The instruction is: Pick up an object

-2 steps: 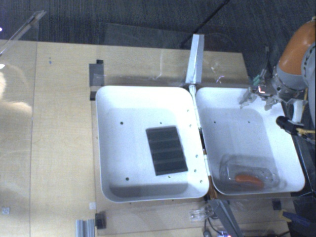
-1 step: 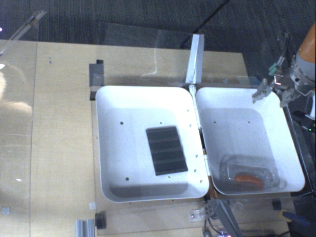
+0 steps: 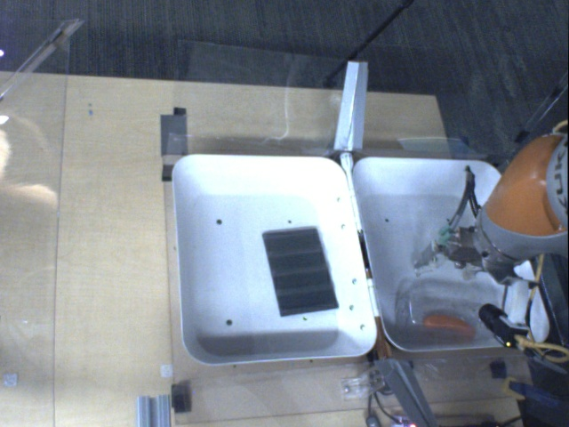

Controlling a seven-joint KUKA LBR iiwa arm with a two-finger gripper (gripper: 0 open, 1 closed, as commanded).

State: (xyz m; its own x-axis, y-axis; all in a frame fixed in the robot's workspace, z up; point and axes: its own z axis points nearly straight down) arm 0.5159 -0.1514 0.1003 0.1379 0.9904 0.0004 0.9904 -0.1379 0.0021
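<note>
Where the arm point(image 3: 524, 205) reaches into the right bin point(image 3: 396, 194), the gripper point(image 3: 447, 251) hangs low over the middle of the bin floor; its tip is a blur of grey, so I cannot tell whether it is wide or narrow, and nothing shows in its grasp. Just in front of it, near the bin's front wall, lies a clear cup-like container point(image 3: 411, 302) with a slim orange object point(image 3: 447, 322) at its side, possibly touching. In the left bin point(image 3: 213, 194), well apart, a dark ribbed slab point(image 3: 300, 270) lies flat, slightly turned.
</note>
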